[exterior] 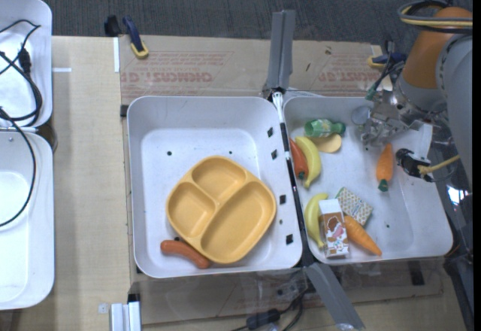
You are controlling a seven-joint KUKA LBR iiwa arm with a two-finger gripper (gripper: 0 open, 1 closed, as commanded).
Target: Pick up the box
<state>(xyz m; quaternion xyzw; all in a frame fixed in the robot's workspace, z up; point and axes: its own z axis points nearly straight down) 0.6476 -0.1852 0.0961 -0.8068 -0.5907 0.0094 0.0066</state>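
We find the box [334, 227] lying flat in the right bin [421, 235], toward its near left corner. It is hemmed in: a banana [313, 218] lies against its left side, a carrot [361, 236] angles off its right edge, and a checkered packet [353, 205] sits just beyond it. That crowding likely leaves us only the box's short ends as free faces for a grasp.

Farther off lie a second banana [310, 159] beside a red pepper [299, 160], a green packet [325, 127] and another carrot [385, 164]. The gripper [374, 129] hangs over the bin's far right part, well apart from the box, and we cannot tell how it is set. The left bin [146, 171] holds a yellow divided plate [220, 208] and a sausage [183, 253], none of it in our way.
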